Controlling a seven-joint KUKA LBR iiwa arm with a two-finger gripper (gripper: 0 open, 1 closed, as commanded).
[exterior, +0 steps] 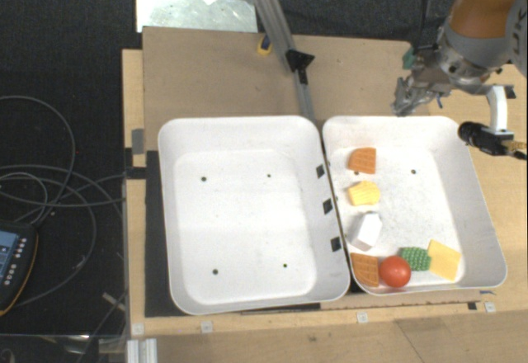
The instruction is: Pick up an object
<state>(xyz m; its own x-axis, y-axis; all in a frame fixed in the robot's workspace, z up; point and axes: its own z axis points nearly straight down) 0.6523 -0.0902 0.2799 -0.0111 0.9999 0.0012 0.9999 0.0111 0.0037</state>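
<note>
The pincer (410, 99) hangs above the right bin's (474, 188) far rim. Whether it is closed, I cannot tell. A red tomato (396, 272) lies in that bin.

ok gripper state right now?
Gripper: cannot be told. It sits above the far rim of the right bin, away from the objects.

All loose items lay in the right bin (470, 180). An orange piece (362, 160) sat uppermost, a yellow block (364, 193) below it, then a white block (367, 230). Along the near wall lay an orange waffle-textured piece (364, 268), touching a red ball (396, 272), a green ridged piece (416, 258) and a yellow wedge (444, 260).
</note>
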